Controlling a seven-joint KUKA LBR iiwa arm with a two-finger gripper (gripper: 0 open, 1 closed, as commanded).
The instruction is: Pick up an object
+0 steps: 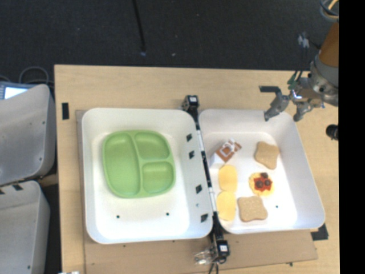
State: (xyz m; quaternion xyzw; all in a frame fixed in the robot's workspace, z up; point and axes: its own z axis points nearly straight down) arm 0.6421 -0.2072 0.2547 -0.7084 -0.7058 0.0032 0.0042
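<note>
Wooden tabletop bears two bins; claw (fingers apart, holding nothing) hovers over right bin's far edge, toy food beneath.

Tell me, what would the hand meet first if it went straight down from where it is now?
Probably the right bin near its far corner; the hand seems above bare white floor, though depth is unclear.

Even overhead light is falling across the bench, leaving the two white bins glowing bright, nearly washing out along their rims. Shadows are staying soft and faint beneath the bin walls. The dark floor beyond is sinking into murk. The whole picture is looking slightly soft and grainy, and the arm's wrist at the right is blurring a little
</note>
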